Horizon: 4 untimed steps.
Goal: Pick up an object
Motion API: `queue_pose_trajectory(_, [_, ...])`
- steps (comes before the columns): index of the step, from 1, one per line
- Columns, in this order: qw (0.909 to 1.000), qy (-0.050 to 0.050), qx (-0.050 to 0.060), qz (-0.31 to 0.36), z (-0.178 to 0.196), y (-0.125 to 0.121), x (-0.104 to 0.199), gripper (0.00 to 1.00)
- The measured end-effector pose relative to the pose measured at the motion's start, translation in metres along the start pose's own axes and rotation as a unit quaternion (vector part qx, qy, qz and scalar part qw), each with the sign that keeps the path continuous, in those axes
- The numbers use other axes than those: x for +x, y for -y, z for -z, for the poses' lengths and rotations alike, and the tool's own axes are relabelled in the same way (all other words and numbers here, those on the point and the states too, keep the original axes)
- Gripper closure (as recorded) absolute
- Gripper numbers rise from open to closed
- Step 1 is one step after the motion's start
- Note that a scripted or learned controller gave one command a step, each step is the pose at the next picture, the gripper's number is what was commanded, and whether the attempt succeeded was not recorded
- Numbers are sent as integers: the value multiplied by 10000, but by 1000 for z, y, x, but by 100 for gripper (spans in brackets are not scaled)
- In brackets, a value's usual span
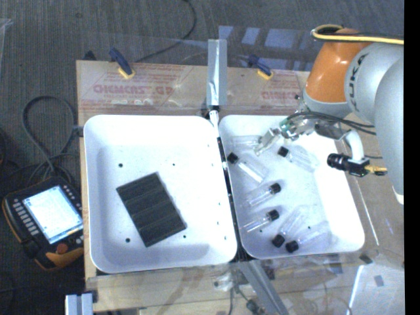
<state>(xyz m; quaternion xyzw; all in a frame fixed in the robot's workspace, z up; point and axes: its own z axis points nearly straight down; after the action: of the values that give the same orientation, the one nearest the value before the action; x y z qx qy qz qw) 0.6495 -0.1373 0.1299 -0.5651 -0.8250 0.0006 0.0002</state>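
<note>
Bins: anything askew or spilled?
Nothing spilled. The dark ribbed pad lies skewed in the left bin. Clear vials with black caps lie scattered at random angles in the right bin, none upright. The gripper hovers over that bin's far end.

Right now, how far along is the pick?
Done: the arm has reached over the right bin, with the claw low at its back, beside the clear vials. In hand: nothing visibly lifted; whether a vial sits in the claw can't be told. The black ridged pad lies untouched in the left bin. Left: grasp and lift.
</note>
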Motion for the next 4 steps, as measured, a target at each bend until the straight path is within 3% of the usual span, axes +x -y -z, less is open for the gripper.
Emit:
queue_pose_trajectory(1, [10000,33,-60,-18,-40,5,38,0])
queue_pose_trajectory(2, [10000,35,-90,-24,-29,3,38,100])
queue_pose_trajectory(3, [9992,-59,109,-376,-25,-19,12,100])
queue_pose_trajectory(4, [9835,10,3,-1809,96,-27,17,100])
